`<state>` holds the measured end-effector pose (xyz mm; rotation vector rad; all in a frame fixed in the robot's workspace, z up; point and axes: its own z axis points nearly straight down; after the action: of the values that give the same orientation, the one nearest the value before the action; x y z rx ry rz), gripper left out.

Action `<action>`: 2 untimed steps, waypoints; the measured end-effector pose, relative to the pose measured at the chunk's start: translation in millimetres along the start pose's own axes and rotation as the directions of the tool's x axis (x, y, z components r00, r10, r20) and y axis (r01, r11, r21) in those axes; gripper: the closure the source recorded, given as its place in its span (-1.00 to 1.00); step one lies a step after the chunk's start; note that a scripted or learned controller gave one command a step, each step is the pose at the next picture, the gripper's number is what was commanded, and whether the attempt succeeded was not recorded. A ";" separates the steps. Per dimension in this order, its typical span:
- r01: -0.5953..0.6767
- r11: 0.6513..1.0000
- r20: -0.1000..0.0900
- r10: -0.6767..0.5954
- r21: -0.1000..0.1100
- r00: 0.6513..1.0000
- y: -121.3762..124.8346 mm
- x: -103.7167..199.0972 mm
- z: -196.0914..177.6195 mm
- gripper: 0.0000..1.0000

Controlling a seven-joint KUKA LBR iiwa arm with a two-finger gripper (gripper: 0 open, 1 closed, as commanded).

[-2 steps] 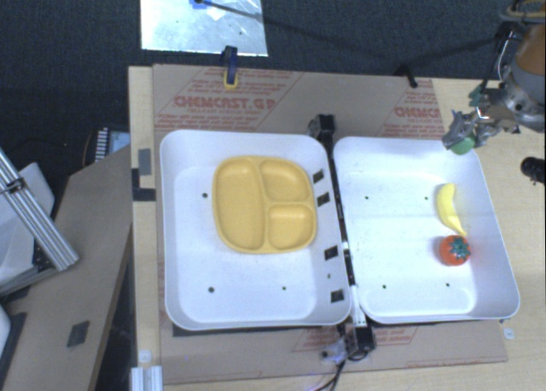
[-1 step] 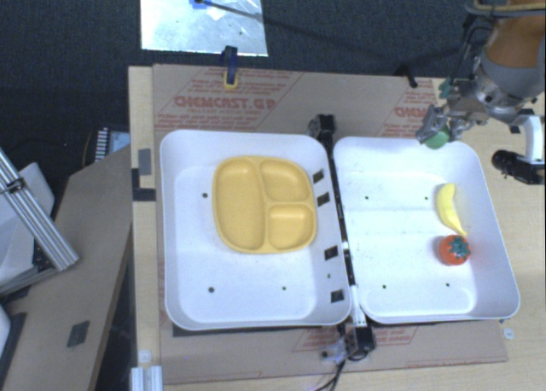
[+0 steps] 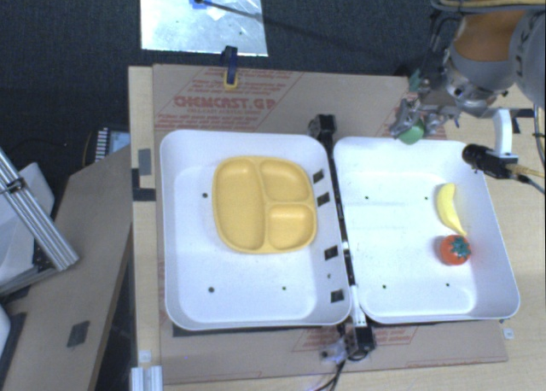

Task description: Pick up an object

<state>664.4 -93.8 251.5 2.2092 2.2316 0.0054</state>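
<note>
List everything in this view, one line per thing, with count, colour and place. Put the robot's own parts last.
Bins: 2, white, side by side on the bench; left bin, right bin.
Divided plate: 1, yellow, three compartments, middle of the left bin.
Banana: 1, yellow, right side of the right bin.
Tomato: 1, red with a green top, right bin, just in front of the banana.
Small green object: 1, green, at the gripper's tip over the right bin's back rim; whether it is gripped is unclear.
Board: 1, tan with red lettering, under both bins.
Shiny sheet: 1, silvery, behind the bench.
Arm: 1, grey with orange band, upper right.
Gripper: 1, metallic, above the right bin's back edge.
</note>
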 end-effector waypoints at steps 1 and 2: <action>0.001 1.000 -0.001 -0.001 0.002 1.000 -6.5 60.6 7.1 1.00; 0.000 1.000 -0.001 0.000 0.001 1.000 -3.6 116.3 0.5 1.00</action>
<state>659.6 22.5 251.1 2.2101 2.2331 0.0052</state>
